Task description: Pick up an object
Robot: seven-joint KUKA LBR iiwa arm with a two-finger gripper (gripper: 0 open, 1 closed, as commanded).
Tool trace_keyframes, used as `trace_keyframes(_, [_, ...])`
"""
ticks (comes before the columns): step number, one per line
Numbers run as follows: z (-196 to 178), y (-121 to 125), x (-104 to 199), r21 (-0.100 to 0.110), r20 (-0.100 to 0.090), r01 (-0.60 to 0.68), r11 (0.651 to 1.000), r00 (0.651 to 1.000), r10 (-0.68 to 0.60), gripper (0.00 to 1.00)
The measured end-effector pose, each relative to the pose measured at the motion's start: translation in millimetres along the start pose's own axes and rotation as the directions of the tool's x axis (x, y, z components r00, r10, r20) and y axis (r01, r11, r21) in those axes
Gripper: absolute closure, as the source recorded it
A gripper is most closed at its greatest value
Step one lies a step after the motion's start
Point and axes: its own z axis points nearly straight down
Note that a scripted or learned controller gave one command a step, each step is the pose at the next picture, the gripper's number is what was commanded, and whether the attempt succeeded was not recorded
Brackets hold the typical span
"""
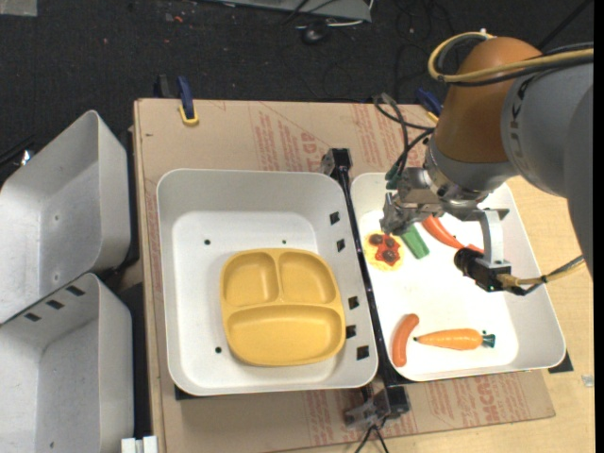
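The carrot and the sausage lie at the near edge of the right bin, well apart from the gripper, which hangs low at the bin's far left corner over a cluster of a pizza slice, a green piece and a red-orange strip, probably lined up to take one of them. Whether the pincer is open or closed I cannot tell. The left bin holds a yellow divided plate; both bins sit on a cardboard-topped bench above a dark floor strewn with cables.
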Motion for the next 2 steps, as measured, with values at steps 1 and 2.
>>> trace_keyframes(1, [-13.4,12.8,48.7,-0.001,0.001,-0.002,1.0,1.0,0.002,1.0])
trace_keyframes(2, [-24.5,33.1,103.4,-0.002,0.0,0.0,1.0,1.0,0.0,1.0])
